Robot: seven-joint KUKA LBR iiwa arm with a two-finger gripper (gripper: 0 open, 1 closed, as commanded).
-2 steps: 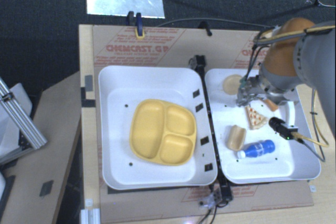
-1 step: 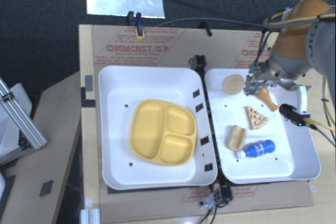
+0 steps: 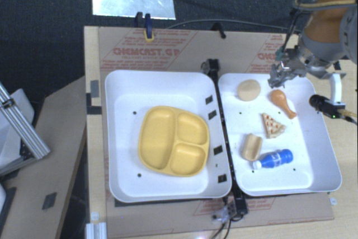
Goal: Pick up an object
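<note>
Where bins meet, yellow plate (image 3: 173, 141) left, bottle (image 3: 274, 159) right

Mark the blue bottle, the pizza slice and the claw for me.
blue bottle (image 3: 275, 158), camera view, middle of its blue body.
pizza slice (image 3: 273, 125), camera view, centre of the topping.
claw (image 3: 278, 79), camera view, at its fingertips above the right bin's far edge.

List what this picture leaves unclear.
- Hand: too small and blurred in the camera view to tell whether it grips anything.
- Arm: cut off by the right edge.
- Bottle label: too small to read.
- Tan piece: too blurred to identify.
- Back corner of right bin: covered by the arm.
</note>
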